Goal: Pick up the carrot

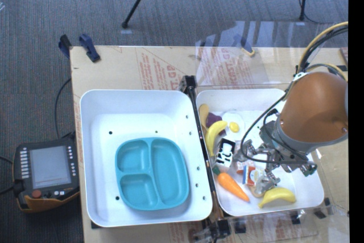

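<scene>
I see the carrot (234, 186) lying in the right bin (307, 202), near its front left corner, pointing toward the front right. Just right of it sits a small red and white carton (249, 173), and beyond that a banana (277, 197) lies along the front wall. A second banana (214, 135) curves up the left wall behind the carrot, with a black and white card (225, 152) between them, a purple piece (214, 119) and a fried egg (233, 124) further back.

My gripper (266, 171) hangs over the carton, right of the carrot; I cannot tell whether its fingers are open or closed. The orange wrist band (315, 106) looms over the bin's right half.

The carrot's left side is close to the bin wall; its front has a little bare floor. The left bin (96, 122) holds a blue tray (152, 172).
</scene>
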### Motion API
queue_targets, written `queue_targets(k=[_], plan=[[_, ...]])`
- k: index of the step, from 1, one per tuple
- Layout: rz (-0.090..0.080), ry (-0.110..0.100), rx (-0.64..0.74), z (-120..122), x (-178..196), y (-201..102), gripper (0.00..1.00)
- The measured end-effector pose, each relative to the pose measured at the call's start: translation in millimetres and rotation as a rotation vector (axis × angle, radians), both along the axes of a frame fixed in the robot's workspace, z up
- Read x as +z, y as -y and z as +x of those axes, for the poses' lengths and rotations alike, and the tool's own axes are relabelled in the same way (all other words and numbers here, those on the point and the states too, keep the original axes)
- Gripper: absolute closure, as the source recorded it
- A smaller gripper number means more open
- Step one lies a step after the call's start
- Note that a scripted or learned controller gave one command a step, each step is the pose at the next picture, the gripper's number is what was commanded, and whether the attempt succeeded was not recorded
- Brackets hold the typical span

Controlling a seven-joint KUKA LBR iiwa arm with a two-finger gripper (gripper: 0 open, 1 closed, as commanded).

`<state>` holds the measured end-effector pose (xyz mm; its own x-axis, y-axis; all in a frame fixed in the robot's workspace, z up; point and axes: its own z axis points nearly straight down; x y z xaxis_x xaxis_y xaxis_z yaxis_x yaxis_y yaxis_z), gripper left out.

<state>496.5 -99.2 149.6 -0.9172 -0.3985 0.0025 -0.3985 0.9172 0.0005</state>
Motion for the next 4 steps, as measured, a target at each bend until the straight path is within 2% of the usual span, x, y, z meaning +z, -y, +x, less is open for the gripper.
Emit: queue_targets(k=[1,2,3,4], plan=[[0.000,0.038,-0.268,0.3,-47.5,-16.9,0.00],[0.003,0.007,-0.502,-6.0,39.1,-66.2,0.00],[0.001,0.000,-0.527,-20.7,37.0,-99.8,0.00],[-0.001,0.002,-0.573,-20.5,37.1,-50.1,0.00]])
